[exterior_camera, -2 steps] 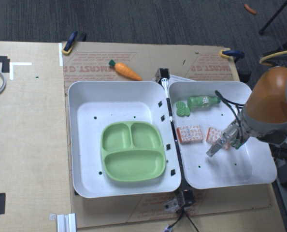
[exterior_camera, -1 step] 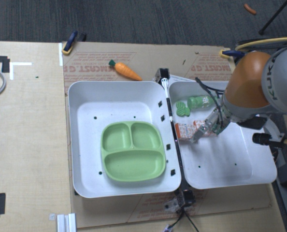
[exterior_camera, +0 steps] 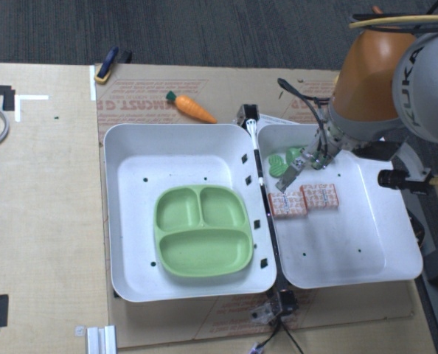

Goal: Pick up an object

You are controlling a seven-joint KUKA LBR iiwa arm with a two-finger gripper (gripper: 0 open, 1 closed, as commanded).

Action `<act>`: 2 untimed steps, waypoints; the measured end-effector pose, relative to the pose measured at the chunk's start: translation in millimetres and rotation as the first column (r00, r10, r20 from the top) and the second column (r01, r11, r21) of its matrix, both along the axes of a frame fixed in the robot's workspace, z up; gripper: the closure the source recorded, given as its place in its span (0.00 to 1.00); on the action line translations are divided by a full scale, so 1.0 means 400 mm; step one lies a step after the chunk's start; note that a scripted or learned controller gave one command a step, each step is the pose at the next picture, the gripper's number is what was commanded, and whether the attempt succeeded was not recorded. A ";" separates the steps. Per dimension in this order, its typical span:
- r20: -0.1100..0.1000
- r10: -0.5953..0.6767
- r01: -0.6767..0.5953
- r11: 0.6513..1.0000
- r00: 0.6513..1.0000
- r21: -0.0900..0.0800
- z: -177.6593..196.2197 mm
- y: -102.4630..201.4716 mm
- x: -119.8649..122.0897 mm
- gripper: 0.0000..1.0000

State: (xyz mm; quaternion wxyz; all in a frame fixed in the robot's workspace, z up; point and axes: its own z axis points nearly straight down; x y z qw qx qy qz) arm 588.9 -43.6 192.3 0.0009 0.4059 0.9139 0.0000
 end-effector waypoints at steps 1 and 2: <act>0.000 0.406 -0.406 0.914 0.914 0.000 0.000 0.029 -0.103 0.00; 0.007 0.372 -0.372 0.928 0.928 -0.004 -0.239 -0.123 -0.090 0.00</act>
